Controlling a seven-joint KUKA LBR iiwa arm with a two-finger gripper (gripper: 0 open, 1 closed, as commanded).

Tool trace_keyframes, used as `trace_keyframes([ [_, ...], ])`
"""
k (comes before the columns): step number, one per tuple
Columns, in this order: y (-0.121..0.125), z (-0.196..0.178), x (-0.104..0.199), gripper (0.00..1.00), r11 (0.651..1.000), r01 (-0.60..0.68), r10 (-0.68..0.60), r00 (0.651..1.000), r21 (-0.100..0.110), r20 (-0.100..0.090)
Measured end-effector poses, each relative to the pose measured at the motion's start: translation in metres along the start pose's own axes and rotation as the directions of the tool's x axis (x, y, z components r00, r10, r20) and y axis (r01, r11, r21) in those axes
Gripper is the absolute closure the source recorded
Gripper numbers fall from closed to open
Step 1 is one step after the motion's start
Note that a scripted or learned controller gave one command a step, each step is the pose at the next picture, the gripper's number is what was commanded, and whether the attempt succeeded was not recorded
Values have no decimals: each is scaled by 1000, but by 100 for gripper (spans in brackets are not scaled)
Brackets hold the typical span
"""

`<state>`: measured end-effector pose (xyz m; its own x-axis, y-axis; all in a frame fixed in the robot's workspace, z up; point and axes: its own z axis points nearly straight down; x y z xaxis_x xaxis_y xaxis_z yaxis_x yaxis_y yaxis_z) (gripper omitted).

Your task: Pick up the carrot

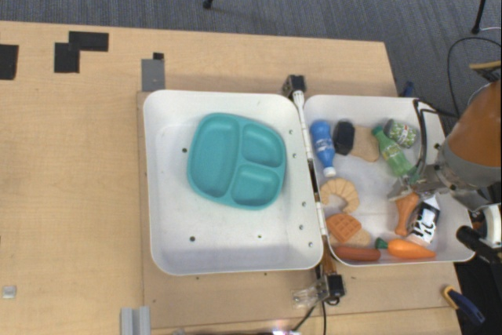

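Overhead, the grey arm reaches in from 3 o'clock and its gripper (413,186) hangs low over the right bin (369,101), among crowded toy foods. Whether it is spread or closed cannot be told from this slanted view, and nothing is clearly seen pinched in it. The carrot (410,249) lies flat on the bin floor near the 5 o'clock corner, at 6 o'clock from the gripper and a little apart from it. Its long axis runs roughly 9 to 3 o'clock, along the near wall. What looks like a green stub points to 9 o'clock, just beside a red sausage (357,253), and the orange body appears to narrow towards 3 o'clock. A black-and-white carton (425,223) sits just at its 12 o'clock side, and a smaller orange piece (405,213) lies between carrot and gripper. The step in hand appears to be the approach. To do it well, the gripper should probably shift towards 6 o'clock and centre over the thicker orange middle. It should close across the short axis, along the 12 to 6 o'clock line, and come straight down. The carton and the near wall leave little room, so a skewed descent risks nudging the carrot or catching the wrong orange piece.
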<state>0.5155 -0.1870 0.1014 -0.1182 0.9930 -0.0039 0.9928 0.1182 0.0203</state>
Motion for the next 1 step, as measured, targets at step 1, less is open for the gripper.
trace_keyframes([
  [1,6,-51,44,100,952,-306,306,952,14,1],
])
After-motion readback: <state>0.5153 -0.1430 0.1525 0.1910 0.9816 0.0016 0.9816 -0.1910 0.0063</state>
